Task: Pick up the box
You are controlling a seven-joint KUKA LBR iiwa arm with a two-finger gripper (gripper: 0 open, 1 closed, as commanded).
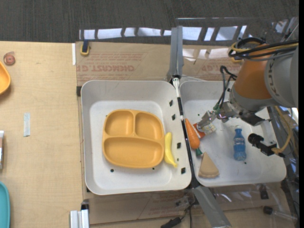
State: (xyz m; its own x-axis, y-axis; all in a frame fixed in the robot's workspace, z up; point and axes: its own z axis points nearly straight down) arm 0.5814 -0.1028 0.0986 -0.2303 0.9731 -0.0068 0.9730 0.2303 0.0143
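My claw (207, 124) is hanging over the right bin (266, 175) near its left wall; I cannot tell its state. I cannot make out a box. A carrot (192, 133) is lying just beside my claw, a bottle (239, 144) farther right.

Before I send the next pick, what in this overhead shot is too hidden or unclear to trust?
- The box: nothing in the camera view is clearly it. A small red patch under the claw may be it, too covered to tell.
- The claw: its tip is small and blurred against the right bin, so its grip cannot be judged.
- The carrot: its far end lies against the bin divider, contact with the claw unclear.
- The arm is cut off by the right edge.
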